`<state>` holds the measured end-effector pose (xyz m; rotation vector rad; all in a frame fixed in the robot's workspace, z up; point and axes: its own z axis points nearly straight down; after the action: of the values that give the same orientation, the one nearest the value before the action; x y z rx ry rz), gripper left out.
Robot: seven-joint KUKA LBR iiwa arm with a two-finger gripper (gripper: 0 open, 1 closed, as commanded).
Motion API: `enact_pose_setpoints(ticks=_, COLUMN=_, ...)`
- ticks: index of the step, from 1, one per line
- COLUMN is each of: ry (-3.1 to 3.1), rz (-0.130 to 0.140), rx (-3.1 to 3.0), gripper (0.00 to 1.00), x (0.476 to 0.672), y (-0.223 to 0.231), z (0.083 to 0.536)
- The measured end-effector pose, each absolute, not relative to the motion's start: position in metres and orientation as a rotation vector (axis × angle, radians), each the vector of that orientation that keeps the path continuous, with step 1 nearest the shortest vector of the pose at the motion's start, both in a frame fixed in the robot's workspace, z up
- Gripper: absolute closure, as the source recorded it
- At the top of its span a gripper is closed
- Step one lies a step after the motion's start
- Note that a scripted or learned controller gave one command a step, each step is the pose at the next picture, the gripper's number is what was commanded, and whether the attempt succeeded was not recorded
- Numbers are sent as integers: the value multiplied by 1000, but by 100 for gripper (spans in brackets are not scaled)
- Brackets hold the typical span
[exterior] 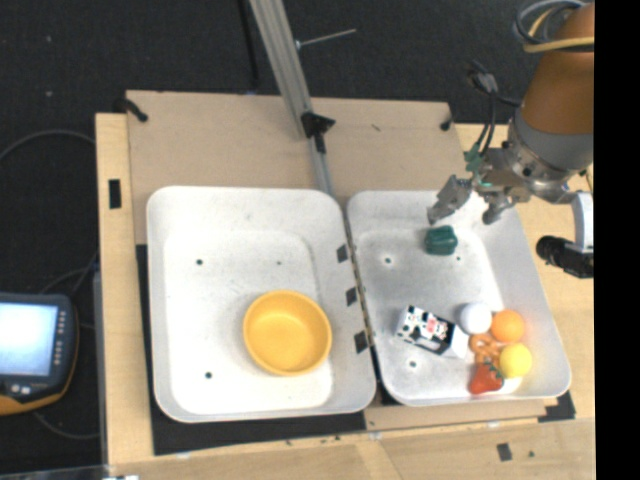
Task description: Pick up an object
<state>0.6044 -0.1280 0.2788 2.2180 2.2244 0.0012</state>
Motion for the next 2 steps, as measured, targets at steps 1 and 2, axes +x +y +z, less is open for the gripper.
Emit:
enact_pose_setpoints(ticks=1, ry=2224, rz=2, rx=2218, gripper=0, x=604, y=-128, z=279)
enact_pose_setpoints(ticks=2, ry=2221, rz=-7, rx=2224, gripper=0, x=604, y=-138, z=219)
